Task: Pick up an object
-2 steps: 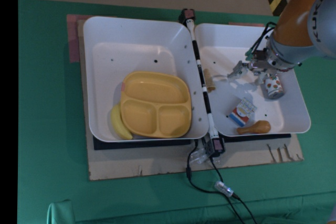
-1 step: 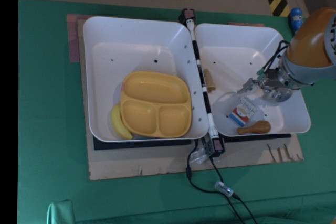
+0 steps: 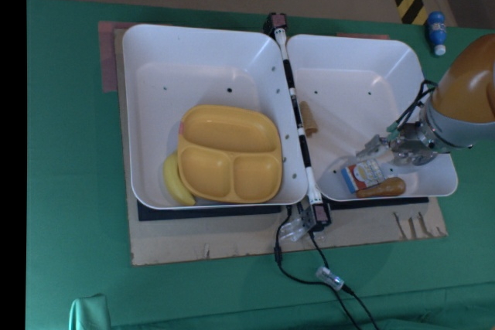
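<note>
The left bin holds a yellow divided tray with a banana tucked against the tray's lower left edge. In the right bin the gripper hangs just above a small carton (red, white and blue); whether its grip is released or clenched, I cannot tell. A brown pear-shaped piece lies just below the carton, touching it.

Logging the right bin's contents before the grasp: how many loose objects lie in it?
3: a small tan cone-like piece by the left wall, a red-white-blue box and a brown drumstick-shaped toy at the near wall. The arm may hide others.
</note>
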Robot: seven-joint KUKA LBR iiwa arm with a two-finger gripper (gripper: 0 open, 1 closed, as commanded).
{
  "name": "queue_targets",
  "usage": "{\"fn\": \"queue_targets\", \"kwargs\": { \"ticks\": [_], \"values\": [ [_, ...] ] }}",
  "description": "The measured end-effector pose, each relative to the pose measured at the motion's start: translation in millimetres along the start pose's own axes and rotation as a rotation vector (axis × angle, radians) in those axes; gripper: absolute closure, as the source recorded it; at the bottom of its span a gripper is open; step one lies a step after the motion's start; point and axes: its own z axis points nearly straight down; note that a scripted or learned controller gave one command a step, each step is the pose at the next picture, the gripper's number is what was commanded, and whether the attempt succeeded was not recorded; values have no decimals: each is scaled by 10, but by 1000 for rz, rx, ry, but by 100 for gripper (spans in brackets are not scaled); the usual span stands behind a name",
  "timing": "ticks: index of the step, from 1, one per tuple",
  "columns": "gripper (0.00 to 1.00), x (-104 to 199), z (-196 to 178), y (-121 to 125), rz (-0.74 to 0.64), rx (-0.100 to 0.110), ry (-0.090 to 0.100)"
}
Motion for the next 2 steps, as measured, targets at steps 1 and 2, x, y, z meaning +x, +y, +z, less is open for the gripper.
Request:
{"fn": "queue_targets", "kwargs": {
  "ticks": [1,2],
  "values": [
    [0,-30,4,9,-3,-2,4],
    [0,704,-20,-68,9,22,-1]
  ]
}}
